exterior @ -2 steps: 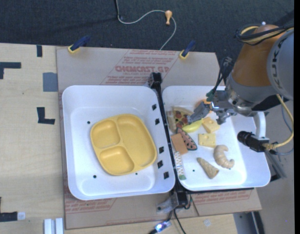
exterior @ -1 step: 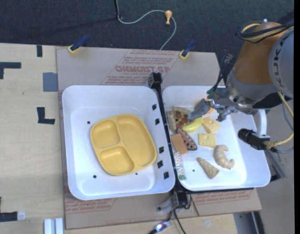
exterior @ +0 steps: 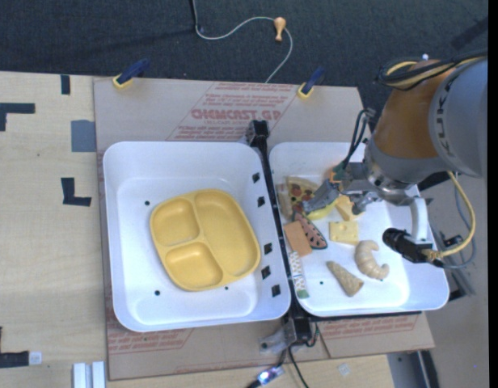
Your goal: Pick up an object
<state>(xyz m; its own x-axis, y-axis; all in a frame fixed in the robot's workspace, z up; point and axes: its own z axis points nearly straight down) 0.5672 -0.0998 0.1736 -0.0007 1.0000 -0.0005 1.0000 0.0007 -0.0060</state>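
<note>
— Is your overhead view evenly lit?
— Yes: soft light whitens both bins (exterior: 120, 168) and casts faint shadows inside their walls.
— Sharpness?
— You get mild softness overall; the dark floor (exterior: 87, 14) looks grainy.

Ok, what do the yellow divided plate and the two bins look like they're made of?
The yellow divided plate looks like moulded plastic: uniform colour, rounded compartment ridges, a soft sheen. The left bin and right bin also look like plastic, smooth glossy white with rounded rims, though coated metal can't be ruled out.

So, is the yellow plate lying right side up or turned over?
Right side up: the yellow plate shows its three hollow compartments facing upward in the left bin.
</note>
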